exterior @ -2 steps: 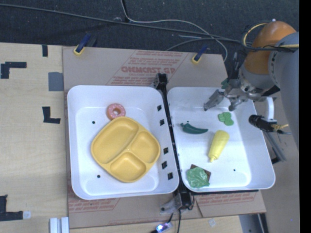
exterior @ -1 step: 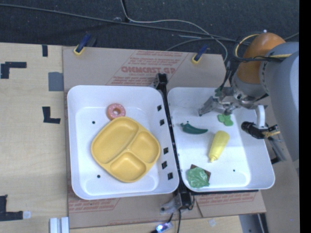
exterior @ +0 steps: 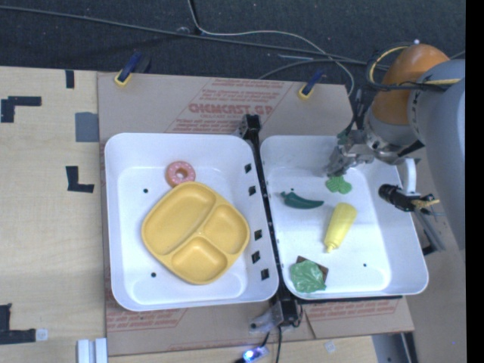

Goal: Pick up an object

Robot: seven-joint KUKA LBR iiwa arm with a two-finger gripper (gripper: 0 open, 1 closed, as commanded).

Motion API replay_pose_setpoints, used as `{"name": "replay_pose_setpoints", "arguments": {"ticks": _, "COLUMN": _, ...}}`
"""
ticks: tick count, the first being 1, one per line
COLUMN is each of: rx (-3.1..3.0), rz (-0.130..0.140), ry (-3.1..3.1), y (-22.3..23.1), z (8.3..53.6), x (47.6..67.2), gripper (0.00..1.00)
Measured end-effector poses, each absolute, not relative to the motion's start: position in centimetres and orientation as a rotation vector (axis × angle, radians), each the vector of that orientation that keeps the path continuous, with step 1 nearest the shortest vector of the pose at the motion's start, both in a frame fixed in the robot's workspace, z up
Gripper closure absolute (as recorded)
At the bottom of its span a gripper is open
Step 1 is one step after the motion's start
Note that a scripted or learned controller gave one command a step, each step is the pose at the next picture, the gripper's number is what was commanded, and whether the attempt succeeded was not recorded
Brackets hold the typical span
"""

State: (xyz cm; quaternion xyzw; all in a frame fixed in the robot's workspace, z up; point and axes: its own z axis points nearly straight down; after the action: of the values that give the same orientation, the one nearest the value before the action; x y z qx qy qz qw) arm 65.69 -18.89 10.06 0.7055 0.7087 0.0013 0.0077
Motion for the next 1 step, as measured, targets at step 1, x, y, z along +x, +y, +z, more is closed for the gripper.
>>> {"name": "replay_pose_setpoints", "arguments": {"ticks": 1, "rx": 2.219, "rz": 0.003, "ry": 2.222, "y": -18.84, "z": 14.3, "x": 65.91, "gripper": 1.0}}
